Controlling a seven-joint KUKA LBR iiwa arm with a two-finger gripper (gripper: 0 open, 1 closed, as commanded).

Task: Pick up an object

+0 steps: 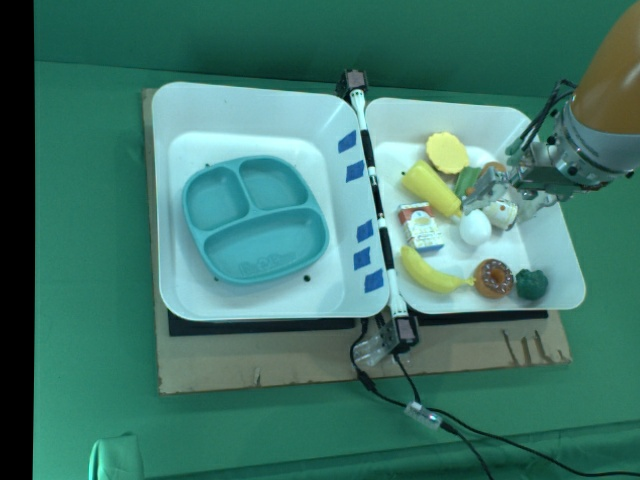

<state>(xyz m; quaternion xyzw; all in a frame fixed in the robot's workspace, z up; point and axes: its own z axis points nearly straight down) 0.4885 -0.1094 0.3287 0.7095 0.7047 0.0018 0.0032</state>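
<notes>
Toy food (470, 223) is lying scattered across the right bin (560, 268): corn cob (432, 188), white egg (474, 227), banana (430, 273) and donut (493, 278) toward its near edge, broccoli (531, 284) in the near right corner. Gripper (497, 200) is hanging low just beside the egg; grip state unreadable from here. Teal divided plate (255, 218) is sitting in the left bin (180, 118).

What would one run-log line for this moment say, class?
arm: reaching in from right | gripper: low in right bin, among toys near egg | hold: not evident | left bin: teal plate
</notes>
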